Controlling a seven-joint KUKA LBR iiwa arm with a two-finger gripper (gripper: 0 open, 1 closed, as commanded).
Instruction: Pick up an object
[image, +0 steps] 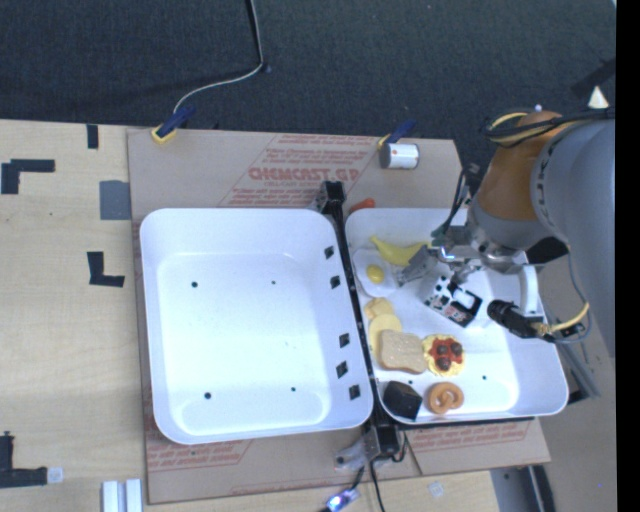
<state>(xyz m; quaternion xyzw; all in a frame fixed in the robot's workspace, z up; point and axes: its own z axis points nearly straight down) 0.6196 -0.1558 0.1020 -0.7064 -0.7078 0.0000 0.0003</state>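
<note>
Camera view from above shows a pale wooden worktop (60, 330) with a brown cardboard sheet (290, 175) on it, and on the sheet two shallow white bins of smooth plastic with rounded corners. The left bin (240, 320) has only small dark dots on its floor. The right bin (500, 375) holds toy food: a yellow banana (395, 248), curved and glossy, a flat slice of bread (402, 351) with a pale crust, a round pizza (444, 353) with red spots, a ring-shaped doughnut (445, 398), and a black rounded lump (402, 400) in the near corner. The grey arm (575, 185) with its orange band (510, 185) bends down into the right bin from the right. Its hand (432, 262) is low beside the banana; whether it is spread or pressed together, I cannot tell.
</note>
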